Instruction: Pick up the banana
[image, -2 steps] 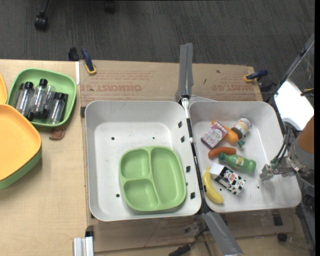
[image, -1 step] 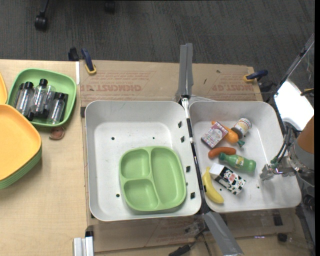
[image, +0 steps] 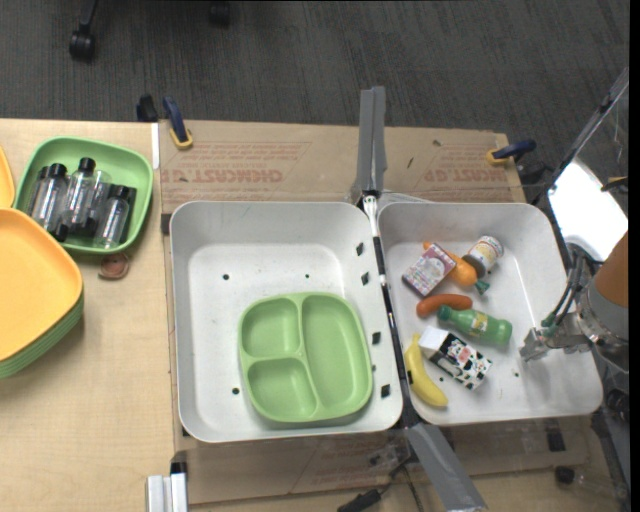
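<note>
Two white bins on the desk, banana in the right one.
Left bin (image: 200, 300) holds a green divided tray (image: 305, 357); the banana (image: 424, 378) lies at the right bin's (image: 530, 225) near-left corner beside a cow-print box (image: 460, 360); the gripper (image: 537, 345) hovers released, well apart.

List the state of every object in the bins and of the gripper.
Banana: lying flat, not held.
Green bottle: on its side.
Jar: tipped over.
Carrot: lying flat.
Pink carton: lying flat.
Cow-print box: lying flat.
Green tray: upright, in left bin.
Gripper: over right bin.
</note>
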